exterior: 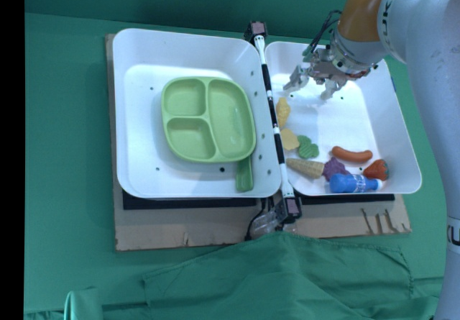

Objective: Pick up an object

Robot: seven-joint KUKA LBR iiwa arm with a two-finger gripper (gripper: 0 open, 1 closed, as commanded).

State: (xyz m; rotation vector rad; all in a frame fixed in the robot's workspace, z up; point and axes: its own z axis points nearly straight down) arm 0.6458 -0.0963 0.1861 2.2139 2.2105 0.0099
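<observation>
Your pincer [314,85] hangs spread and holding nothing over the right bin's [399,124] upper part. Below it, lower right of frame, lies the sausage [351,154], well apart, its long axis running left to right. Your arm [402,2] bends in from the upper right.

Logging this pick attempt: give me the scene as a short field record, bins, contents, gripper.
left bin: green divided plate, green piece at its near edge
right bin: toy sausage, ice cream cone, blue bottle, strawberry, yellow pieces, small green piece, purple piece
gripper: over far part of right bin, open, nothing between fingers
toys: clustered in near-left part of right bin
</observation>
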